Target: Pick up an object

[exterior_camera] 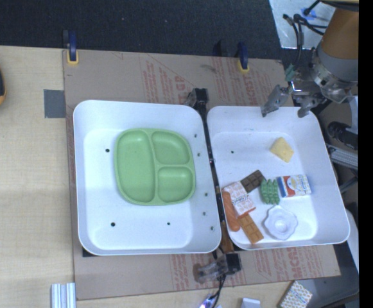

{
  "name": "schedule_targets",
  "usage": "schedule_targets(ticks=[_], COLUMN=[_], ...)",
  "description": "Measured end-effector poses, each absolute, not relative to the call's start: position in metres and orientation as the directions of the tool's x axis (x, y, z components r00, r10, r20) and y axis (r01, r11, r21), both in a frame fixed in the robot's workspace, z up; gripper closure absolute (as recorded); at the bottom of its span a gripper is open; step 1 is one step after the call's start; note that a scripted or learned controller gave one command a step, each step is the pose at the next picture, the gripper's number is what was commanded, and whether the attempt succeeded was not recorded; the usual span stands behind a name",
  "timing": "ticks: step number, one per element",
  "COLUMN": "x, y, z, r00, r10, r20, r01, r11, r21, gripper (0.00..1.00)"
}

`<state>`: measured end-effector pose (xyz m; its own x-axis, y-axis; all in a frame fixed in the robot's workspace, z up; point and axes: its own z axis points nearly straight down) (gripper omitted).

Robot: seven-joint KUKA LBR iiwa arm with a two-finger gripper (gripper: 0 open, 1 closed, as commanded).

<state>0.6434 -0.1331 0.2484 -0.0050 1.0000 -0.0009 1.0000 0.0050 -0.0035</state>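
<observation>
One pale yellow wedge-shaped object (281, 149) in the right bin (324, 172); gripper (286, 102) jaws apart, empty.

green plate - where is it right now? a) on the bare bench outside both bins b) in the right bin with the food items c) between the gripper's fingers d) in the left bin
d: the green plate lies flat in the left bin, while the small food items sit in the right bin and the gripper hangs over that bin's far edge with nothing between its fingers.
</observation>
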Motion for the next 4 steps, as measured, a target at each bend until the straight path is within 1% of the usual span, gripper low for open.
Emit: schedule_targets(ticks=[1,2,3,4], x=[0.585,0.659,0.629,0.658], y=[-0.159,-0.205,-0.212,-0.212], z=[0.143,0.137,0.089,0.113], r00=[-0.002,-0.006,-0.004,-0.004], r10=[1.000,1.000,1.000,1.000], r20=[0.001,-0.004,0.000,-0.001], r01=[1.000,1.000,1.000,1.000], r11=[0.002,0.006,0.004,0.004], r21=[-0.015,0.004,-0.009,0.002], gripper=[0.00,0.00,0.00,0.00])
